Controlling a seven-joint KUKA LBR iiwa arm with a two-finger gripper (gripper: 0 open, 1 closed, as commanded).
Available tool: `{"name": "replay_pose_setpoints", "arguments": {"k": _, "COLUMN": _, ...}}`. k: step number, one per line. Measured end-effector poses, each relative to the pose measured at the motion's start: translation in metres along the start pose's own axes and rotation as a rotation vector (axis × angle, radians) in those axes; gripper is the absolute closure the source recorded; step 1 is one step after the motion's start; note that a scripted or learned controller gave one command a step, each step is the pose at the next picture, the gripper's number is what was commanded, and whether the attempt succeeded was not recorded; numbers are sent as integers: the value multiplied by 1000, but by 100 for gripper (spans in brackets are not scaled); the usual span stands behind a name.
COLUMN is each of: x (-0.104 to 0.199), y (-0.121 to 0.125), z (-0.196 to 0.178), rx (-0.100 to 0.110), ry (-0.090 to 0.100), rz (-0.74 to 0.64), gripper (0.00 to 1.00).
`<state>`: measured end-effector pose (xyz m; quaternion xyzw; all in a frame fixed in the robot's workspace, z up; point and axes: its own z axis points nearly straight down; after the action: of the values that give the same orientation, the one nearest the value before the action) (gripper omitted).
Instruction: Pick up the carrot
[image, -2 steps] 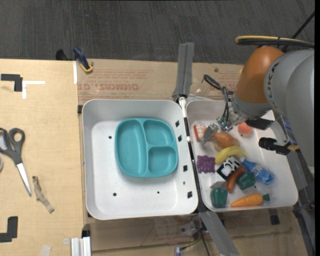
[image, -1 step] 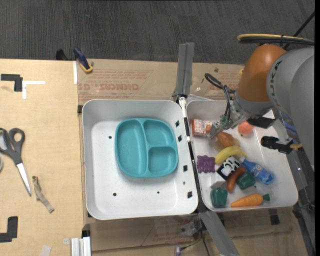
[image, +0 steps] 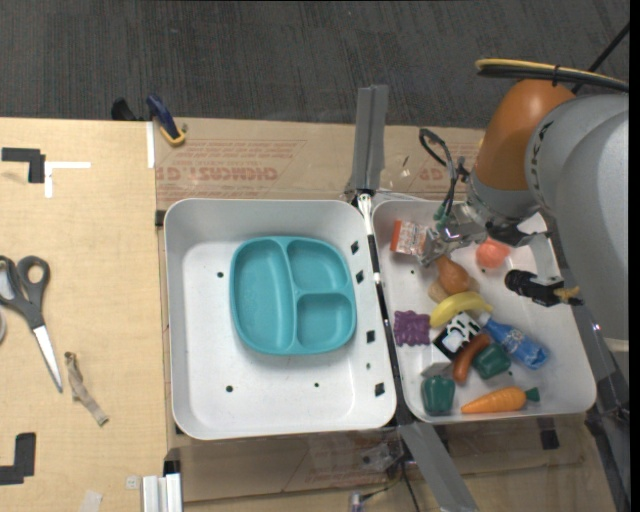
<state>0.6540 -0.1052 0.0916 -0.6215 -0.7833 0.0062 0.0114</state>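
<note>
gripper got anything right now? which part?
Cannot tell. The two-finger gripper sits low in the right white bin; nothing visibly between its fingers. The orange carrot lies apart.

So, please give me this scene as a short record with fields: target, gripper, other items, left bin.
target: carrot, lying near the front edge of the right bin
gripper: gripper at the rear of the right bin, far from the carrot
near carrot: green toy, blue bottle
left bin: left bin holds a teal divided plate
</note>
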Motion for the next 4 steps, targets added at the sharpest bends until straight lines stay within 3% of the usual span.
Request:
{"name": "replay_pose_setpoints", "arguments": {"k": 1, "x": -13, "y": -26, "z": -116, "rx": -24, "ry": -9, "rz": 301, "gripper": 100}}
{"name": "replay_pose_setpoints", "arguments": {"k": 2, "x": -39, "y": -37, "z": -170, "rx": -24, "ry": -5, "rz": 577, "gripper": 100}}
{"name": "replay_pose_setpoints", "arguments": {"k": 3, "x": -10, "y": -69, "z": -83, "rx": -22, "ry": -3, "rz": 615, "gripper": 100}}
{"name": "replay_pose_setpoints", "arguments": {"k": 4, "x": 22, "y": -51, "z": -3, "rx": -32, "ry": 2, "rz": 960, "gripper": 100}}
